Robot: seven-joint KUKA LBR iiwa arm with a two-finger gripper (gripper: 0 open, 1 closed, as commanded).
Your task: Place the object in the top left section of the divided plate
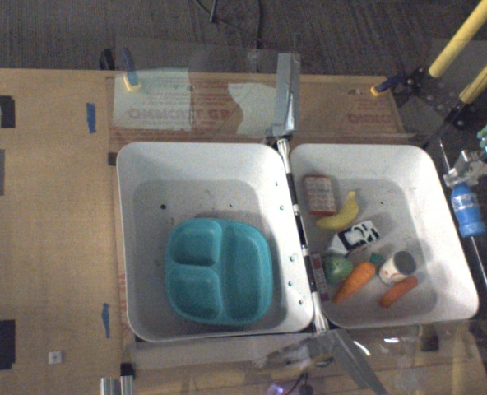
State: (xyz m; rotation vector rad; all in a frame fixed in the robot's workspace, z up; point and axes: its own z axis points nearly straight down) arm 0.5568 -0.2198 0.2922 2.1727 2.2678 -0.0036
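- The gripper: whether it is open or closed cannot be told, and neither can the arm's pose.
- The step is probably the first pick; nothing lies on the divided plate (220, 272) yet.
- Candidate objects, such as the banana (342, 213) and carrot (355, 280), lie in the right bin (441, 179), toward 7 o'clock.
- The next move calls for grasping one and carrying it to the plate's 10 o'clock section (196, 249).

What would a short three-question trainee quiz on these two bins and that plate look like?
1. True or false: the teal plate lies in the left bin.
2. Which lies nearest the banana in the right bin? A) red packet B) sausage C) carrot
3. Fill in: the plate's sections hold ____ food.

Key: 1 true. 2 A. 3 no.
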